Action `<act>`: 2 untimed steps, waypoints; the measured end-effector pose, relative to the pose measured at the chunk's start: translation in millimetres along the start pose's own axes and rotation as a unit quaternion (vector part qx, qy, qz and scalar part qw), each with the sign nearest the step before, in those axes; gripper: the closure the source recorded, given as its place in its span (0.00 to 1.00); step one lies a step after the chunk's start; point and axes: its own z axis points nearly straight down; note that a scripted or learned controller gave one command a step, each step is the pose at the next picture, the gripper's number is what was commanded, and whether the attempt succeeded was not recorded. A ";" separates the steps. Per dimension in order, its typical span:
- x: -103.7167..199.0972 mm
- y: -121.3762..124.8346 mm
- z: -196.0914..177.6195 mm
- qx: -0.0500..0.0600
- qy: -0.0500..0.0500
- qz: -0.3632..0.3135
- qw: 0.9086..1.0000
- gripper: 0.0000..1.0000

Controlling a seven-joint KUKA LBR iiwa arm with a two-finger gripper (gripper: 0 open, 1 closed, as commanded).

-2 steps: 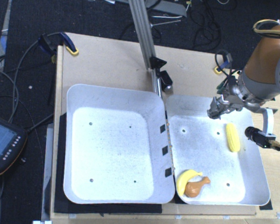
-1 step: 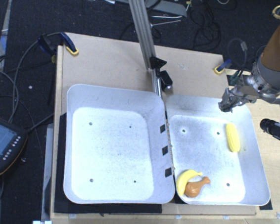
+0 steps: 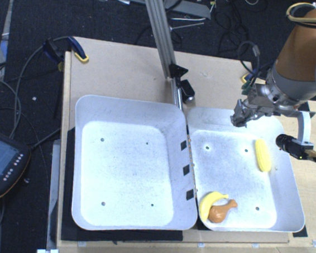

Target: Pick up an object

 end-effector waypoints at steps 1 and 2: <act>51.5 -1.4 17.4 0.001 0.000 0.000 1.000 1.00; 96.1 -9.8 17.5 0.000 0.000 0.000 1.000 1.00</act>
